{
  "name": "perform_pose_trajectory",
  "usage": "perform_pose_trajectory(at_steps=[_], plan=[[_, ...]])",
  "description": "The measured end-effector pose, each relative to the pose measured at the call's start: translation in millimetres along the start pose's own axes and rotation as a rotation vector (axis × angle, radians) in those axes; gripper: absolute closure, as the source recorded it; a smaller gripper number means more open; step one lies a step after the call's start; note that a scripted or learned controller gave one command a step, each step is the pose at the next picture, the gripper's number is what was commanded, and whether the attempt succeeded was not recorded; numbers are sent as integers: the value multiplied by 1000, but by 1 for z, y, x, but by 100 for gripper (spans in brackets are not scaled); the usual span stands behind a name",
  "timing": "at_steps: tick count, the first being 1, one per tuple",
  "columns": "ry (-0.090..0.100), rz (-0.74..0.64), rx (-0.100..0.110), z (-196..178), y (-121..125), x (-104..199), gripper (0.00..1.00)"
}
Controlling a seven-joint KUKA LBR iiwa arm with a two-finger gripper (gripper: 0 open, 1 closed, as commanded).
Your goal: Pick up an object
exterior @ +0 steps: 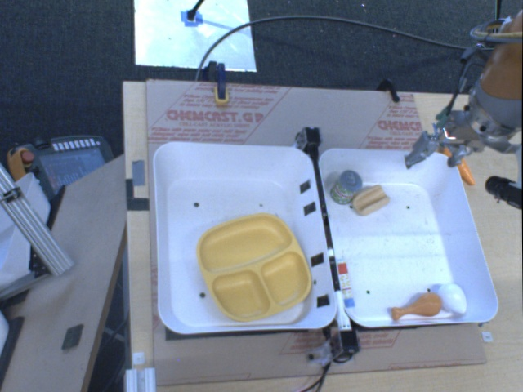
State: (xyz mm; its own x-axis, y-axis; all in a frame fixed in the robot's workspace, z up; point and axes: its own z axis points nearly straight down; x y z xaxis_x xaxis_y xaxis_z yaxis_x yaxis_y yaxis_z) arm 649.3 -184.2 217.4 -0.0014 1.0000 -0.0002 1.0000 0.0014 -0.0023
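The end effector [437,148] hovered at two o'clock over the right bin's [466,219] far rim, fingers spread wide and holding nothing. A bread roll [369,200] lay at eleven o'clock inside that bin.

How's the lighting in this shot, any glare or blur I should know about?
Camera view: even overhead light, soft shadows beside the yellow tray; bright glare on the silver sheet at top; the gripper looks slightly blurred; small toys in the right bin stay fairly sharp.
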Motion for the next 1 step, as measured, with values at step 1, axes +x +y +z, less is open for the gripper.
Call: perform_pose_trajectory(at_steps=[1], plan=[[0, -3, -2, 43, 6, 1, 0]])
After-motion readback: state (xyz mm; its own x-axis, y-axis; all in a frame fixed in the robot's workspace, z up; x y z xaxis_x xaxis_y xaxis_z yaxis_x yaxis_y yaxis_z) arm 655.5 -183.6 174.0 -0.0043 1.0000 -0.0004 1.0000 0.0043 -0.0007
